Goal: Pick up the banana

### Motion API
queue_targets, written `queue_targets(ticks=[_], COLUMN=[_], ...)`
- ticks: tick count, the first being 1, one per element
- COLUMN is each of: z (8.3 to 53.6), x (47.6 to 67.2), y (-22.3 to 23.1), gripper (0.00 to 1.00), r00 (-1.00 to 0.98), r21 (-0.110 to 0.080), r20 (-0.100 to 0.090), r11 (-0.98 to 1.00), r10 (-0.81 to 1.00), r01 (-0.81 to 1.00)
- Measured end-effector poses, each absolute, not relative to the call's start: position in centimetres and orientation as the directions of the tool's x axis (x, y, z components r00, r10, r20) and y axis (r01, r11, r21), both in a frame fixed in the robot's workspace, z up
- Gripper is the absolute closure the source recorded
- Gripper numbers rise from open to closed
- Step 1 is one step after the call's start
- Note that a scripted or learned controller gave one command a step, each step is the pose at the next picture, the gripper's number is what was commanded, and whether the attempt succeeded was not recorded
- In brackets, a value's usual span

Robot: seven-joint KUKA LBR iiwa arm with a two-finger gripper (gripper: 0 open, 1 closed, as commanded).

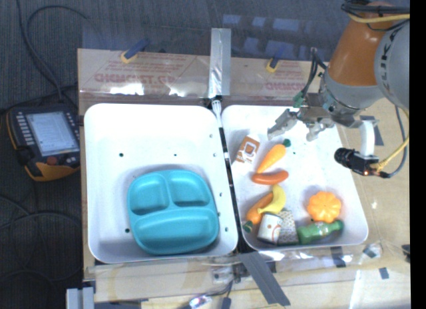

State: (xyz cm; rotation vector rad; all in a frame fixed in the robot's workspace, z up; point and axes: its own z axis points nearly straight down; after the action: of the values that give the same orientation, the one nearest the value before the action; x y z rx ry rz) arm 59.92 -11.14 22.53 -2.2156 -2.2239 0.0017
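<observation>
Bright overhead light, soft focus, bin glare

The bench [60,234] bore two white bins: the right bin [346,188] under the fingers [283,122], the left bin [106,168] well apart.

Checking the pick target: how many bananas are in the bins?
1. The banana lies in the right bin, low among the toys, beside the can. Others may be hidden underneath.

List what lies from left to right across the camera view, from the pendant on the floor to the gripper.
Teach pendant → blue divided plate in the left bin → small orange-and-white box → carrot → gripper, fingers apart above the right bin.
</observation>
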Motion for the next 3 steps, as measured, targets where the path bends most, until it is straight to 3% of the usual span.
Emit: queue_targets(ticks=[1, 2, 3], z=[17.7, 9.0, 9.1], x=[49.8, 50.7, 49.0], y=[-12.1, -14.0, -10.0], gripper=[0.00, 0.00, 0.00], r00=[0.072, -0.129, 0.016], r21=[-0.005, 0.009, 0.020], r20=[0.001, -0.001, -0.004], r11=[-0.072, 0.129, -0.016], r10=[0.997, 0.992, 1.000], r01=[0.997, 0.992, 1.000])
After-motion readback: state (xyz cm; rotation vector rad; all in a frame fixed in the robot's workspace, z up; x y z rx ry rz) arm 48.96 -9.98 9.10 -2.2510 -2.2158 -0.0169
